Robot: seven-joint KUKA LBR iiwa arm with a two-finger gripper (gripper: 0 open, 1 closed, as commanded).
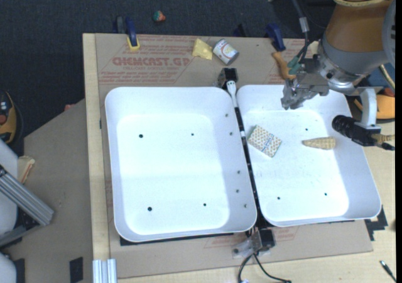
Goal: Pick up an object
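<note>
While the claw (294,100) hangs over the right bin's (352,206) far rim, finger state indiscernible, nothing seen gripped, its candidates lie below it: a patterned packet (264,141) and a tan wedge (320,143), spaced for separate grasps.

- Packet (264,141): a small, flat, pale rectangle with a fine blue pattern, lying turned at an angle on the right bin's floor, near its left wall.
- Wedge (319,143): a tan, tapered piece lying flat, pointing left, right of the packet and apart from it.
</note>
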